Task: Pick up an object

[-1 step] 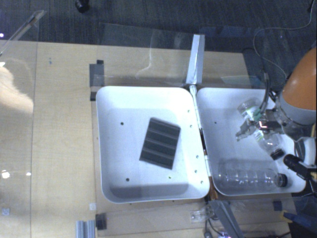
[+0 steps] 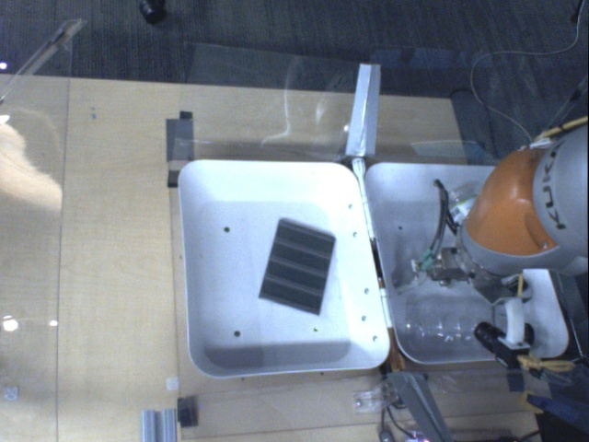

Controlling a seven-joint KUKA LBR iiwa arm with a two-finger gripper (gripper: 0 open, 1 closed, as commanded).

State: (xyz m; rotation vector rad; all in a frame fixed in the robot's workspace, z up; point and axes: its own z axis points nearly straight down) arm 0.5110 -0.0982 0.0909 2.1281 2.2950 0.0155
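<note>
A dark ribbed rectangular block [image 2: 297, 266] lies flat near the middle of the left bin [image 2: 198, 247], clear of all four walls. Its long axis runs from about 1 o'clock to 7 o'clock, so the upper short edge tips toward the bin's far right corner and the lower short edge toward the near left. Raised ribs cross its top face the short way, running from about 10 o'clock to 4 o'clock. A small dark hole sits in the bin floor at 10 o'clock from the block, and another at 8 o'clock, near the shaded front wall.

The arm [image 2: 515, 215] reaches in from 3 o'clock and hangs over the right bin [image 2: 396, 201], its orange band filling that bin's upper right part. Below the band, the end effector [image 2: 442, 267] sits low over the right bin's floor among loose cables; whether it is open or closed cannot be told, since the wrist hides the tips. It is well apart from the block, with the shared wall of the two bins between them.

Both bins rest side by side on a pale wooden tabletop [image 2: 101, 274], with a metal bar [image 2: 363, 109] standing at 12 o'clock of their joint
</note>
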